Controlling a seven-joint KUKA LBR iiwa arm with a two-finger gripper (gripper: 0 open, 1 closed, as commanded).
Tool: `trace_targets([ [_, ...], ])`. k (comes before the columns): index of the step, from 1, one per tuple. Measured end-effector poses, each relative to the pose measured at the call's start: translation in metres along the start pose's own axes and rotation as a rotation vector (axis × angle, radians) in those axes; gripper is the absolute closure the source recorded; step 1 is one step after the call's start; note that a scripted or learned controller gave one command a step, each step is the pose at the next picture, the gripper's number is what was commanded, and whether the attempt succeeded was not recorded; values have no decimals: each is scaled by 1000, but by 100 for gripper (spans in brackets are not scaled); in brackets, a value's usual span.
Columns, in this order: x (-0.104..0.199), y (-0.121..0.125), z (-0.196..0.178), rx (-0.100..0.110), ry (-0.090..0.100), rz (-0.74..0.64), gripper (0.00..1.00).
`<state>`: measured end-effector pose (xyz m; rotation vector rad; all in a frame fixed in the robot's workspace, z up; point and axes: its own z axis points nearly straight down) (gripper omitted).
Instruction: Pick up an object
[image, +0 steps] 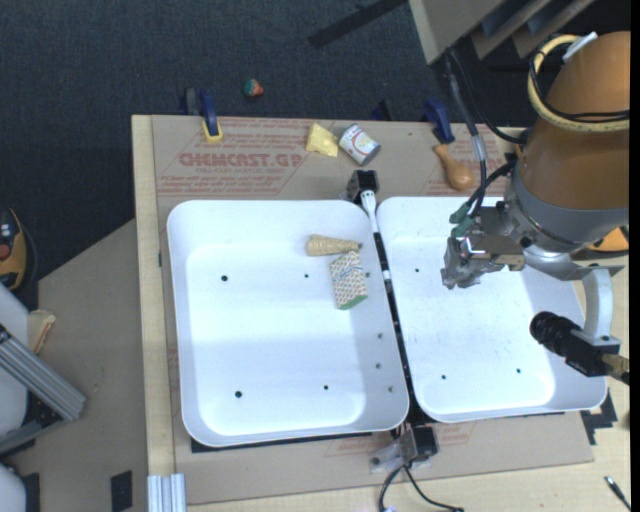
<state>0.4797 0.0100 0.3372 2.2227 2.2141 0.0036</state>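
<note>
Over the right bin the gripper is poised, low above bare white floor, and whether anything is grasped cannot be told from this slanted view. Two pickable objects are seen in the left bin, near its upper right corner: a tan cone-shaped piece and, just below it and seemingly touching, a patterned pouch. For a clean pick, the arm would best be carried across the divider between the bins, one object chosen, and the descent centred on its middle so that the neighbour is not nudged
</note>
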Motion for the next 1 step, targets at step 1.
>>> trace_targets([
  [1, 35, 15, -103, -10, 3, -8, 100],
])
